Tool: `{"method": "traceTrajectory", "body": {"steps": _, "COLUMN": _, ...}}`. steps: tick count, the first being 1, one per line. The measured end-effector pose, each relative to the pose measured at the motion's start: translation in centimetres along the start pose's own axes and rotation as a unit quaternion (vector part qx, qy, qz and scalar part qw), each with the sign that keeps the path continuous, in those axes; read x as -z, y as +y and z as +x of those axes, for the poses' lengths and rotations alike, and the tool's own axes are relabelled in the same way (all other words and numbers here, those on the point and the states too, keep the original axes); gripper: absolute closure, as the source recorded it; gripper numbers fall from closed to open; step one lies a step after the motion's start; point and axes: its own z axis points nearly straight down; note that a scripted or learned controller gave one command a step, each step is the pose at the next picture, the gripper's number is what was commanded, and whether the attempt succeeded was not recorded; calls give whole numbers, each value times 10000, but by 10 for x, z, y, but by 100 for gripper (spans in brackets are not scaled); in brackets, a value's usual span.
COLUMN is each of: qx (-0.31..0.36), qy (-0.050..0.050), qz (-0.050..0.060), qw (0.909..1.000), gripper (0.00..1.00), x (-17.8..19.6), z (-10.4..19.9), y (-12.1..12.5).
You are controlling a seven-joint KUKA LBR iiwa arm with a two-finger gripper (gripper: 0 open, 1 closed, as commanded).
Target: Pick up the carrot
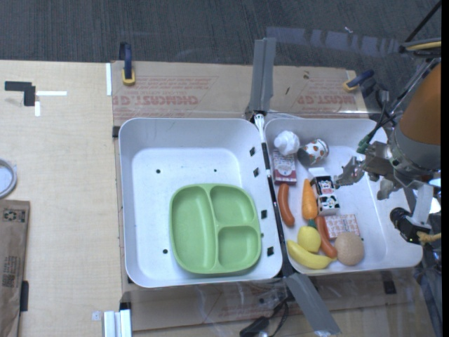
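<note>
Right bin [393,255] is crammed along its near edge: banana [306,255], lemon [309,237], a tan ball [350,249]. Just past them the carrot [309,200] stands on end at about 9 o'clock from the gripper [354,171], between a sausage [285,205] and a small carton [325,194] (its print is too small to read). Gripper hangs over the bin's open right half holding nothing; can't tell if it's spread. Left bin [140,188] has just a green plate [215,227], lots of room around it. Cardboard [182,90] behind reads "CHEMCAST GP", upside down.
</note>
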Motion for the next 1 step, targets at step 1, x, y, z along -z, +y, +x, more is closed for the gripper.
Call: {"method": "traceTrajectory", "body": {"steps": 1, "qx": -545, "qy": 13, "qz": -9, "qw": 9985, "gripper": 0, "x": -104, "z": 33, "y": -13}}
